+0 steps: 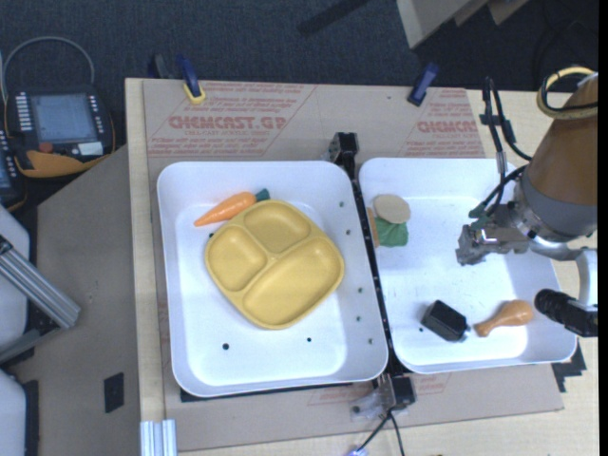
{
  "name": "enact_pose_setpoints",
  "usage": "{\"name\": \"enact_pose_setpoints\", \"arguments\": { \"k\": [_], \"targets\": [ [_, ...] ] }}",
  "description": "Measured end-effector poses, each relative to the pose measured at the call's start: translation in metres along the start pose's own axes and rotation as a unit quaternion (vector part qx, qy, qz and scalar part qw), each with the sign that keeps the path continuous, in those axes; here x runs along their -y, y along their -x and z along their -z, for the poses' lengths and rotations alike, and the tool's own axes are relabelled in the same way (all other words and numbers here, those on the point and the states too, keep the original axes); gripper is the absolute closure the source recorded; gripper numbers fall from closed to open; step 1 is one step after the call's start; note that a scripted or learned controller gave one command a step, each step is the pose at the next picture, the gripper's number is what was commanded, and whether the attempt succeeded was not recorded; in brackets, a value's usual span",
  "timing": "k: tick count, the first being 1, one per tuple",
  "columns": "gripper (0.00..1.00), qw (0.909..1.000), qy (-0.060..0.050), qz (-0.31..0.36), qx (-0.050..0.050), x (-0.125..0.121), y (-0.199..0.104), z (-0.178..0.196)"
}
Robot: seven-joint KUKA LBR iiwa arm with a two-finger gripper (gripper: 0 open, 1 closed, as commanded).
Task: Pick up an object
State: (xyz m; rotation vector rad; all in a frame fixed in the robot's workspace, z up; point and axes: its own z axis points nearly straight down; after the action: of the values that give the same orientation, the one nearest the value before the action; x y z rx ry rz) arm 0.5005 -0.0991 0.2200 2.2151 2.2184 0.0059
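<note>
Bright overhead light is washing the two shallow white plastic bins (285, 373) evenly, casting only soft shadows

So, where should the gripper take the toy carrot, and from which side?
Probably at the middle of the carrot, coming straight down from above. It lies flat in the left bin, its long axis slanted, close beside the yellow plate. The fingers should close across its narrow width, though the plate side looks tight.

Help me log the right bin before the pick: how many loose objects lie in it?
3: a tan-and-green piece near its upper left wall, a black block low in the middle, and a tan drumstick just right of it. The arm could hide more.
</note>
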Motion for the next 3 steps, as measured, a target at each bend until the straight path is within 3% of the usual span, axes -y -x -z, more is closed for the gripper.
{"name": "enact_pose_setpoints", "arguments": {
  "k": [1, 3],
  "targets": [
    [1.0, 1.0, -0.001, 0.0, 0.0, -0.001, 0.0, 0.029],
    [1.0, 1.0, -0.002, 0.002, -0.002, -0.031, -0.101, 0.036]
  ]
}}
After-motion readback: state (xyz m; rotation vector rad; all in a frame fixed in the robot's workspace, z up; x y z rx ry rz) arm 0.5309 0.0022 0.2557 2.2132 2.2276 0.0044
